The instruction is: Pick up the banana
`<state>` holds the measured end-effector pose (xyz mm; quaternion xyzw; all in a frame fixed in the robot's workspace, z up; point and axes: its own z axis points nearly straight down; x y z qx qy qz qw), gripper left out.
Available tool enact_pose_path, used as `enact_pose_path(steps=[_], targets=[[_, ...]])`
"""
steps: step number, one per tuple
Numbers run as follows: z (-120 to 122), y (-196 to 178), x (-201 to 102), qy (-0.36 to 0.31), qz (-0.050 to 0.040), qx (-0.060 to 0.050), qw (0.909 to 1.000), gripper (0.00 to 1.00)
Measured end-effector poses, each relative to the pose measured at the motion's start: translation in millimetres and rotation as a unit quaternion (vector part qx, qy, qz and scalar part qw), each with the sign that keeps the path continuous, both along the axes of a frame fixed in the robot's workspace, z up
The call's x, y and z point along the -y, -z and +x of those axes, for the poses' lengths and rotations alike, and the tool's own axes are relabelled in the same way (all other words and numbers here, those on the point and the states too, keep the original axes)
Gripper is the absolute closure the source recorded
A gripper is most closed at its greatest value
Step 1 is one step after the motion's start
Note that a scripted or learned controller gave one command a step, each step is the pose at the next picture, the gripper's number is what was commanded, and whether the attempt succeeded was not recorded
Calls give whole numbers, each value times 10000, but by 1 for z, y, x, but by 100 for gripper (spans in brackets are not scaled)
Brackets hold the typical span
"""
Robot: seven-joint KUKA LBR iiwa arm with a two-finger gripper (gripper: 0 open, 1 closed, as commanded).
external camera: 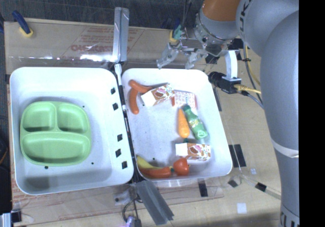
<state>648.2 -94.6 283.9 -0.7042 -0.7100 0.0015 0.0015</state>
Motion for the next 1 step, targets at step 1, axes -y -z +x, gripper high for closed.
enact_pose_path(steps=[1], targets=[[-11,-1,99,-435,-6,19,9990,0]])
